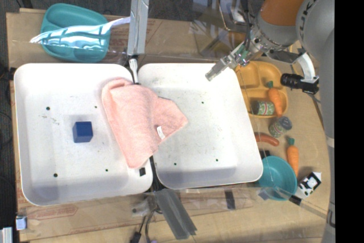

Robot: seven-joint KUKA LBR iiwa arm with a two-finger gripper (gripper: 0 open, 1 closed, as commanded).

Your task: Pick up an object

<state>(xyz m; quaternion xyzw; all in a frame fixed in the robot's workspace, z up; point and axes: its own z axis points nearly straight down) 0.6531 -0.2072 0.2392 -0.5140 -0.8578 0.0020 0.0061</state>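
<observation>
Claw (219, 70) position is over the back right corner of the right bin (227, 168), hanging off the grey arm (296, 3) that comes in from the right with its orange band just above the wrist. I see nothing between its fingers, and from this angle I cannot tell whether they are parted or closed.

Left of the claw and nearer the front, a pink towel (142, 119) lies crumpled across the seam between the two bins, part in each. Farther left, well apart from the claw, a small blue cube (83, 131) sits on the floor of the left bin (34, 179).

Just right of the claw, on the counter (170, 31), I see a yellow tray (263, 73) holding a small can (263, 108) and a toy carrot (276, 98). Toward the front from there lie a second carrot (292, 157) and a teal bowl (278, 176). Far left of the claw, behind the left bin, a teal scoop (74, 31) rests on the counter.
</observation>
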